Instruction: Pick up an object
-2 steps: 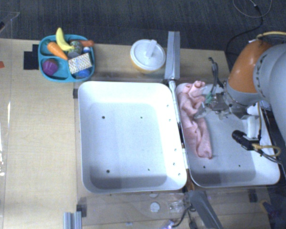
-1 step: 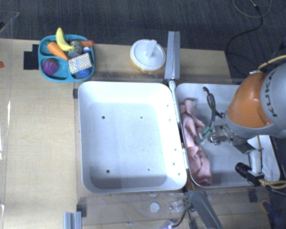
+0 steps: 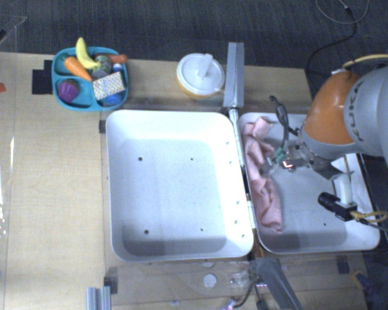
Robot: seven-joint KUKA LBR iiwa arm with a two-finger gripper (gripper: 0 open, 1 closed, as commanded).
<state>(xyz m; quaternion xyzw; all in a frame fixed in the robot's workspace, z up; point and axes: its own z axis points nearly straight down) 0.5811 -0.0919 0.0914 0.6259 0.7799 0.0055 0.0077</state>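
Note:
A pink cloth (image 3: 261,178) lies crumpled along the left wall of the right white bin (image 3: 323,237), stretching from the bin's back corner down toward its front. My gripper (image 3: 276,161) reaches in from the right and hangs low over the cloth's middle, at its right edge. Whether it touches the cloth cannot be made out from this angle. The grey arm with its orange band (image 3: 330,115) crosses the bin's back right part.
The left white bin (image 3: 116,192) sits directly beside the right one. Behind the bins stand a blue tray of toy food (image 3: 90,79), a white lidded cup (image 3: 200,75) and a grey upright post (image 3: 233,76).

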